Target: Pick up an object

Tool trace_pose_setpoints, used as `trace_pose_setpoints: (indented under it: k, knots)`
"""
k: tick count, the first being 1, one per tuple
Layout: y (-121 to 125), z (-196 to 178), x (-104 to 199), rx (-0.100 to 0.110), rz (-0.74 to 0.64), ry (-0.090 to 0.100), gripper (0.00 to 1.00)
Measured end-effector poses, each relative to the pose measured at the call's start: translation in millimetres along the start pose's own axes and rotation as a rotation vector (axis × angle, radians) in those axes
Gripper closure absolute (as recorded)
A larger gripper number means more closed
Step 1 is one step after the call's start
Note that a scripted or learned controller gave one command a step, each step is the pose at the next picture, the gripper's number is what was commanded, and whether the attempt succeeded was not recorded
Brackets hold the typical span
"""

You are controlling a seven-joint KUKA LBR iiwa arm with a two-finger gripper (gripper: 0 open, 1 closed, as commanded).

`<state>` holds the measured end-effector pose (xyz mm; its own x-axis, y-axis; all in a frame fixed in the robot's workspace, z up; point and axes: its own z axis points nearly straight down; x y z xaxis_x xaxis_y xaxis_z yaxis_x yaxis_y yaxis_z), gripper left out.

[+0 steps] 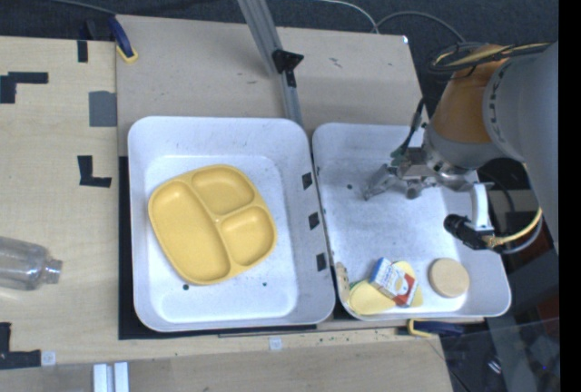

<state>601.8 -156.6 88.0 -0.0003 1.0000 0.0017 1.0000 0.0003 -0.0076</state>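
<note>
The gripper (377,189) hangs over the right bin (363,236) (fingers apart, holding nothing); a carton (394,279) lies by its front edge.

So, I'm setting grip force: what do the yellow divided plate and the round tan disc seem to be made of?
The yellow divided plate looks like moulded plastic: uniform colour, soft sheen, rounded compartment edges. The round tan disc looks matte, perhaps wood or cork; its flat, dull, even surface leaves that open.
</note>
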Motion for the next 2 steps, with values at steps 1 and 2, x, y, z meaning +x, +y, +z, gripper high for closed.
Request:
trace_pose_setpoints:
  k: [1,2]
  knots:
    - [-42.6,-0.7,48.0,-0.005,-0.002,-0.002,0.00]
    - [-41.6,-10.2,47.1,-0.005,-0.002,0.001,1.00]
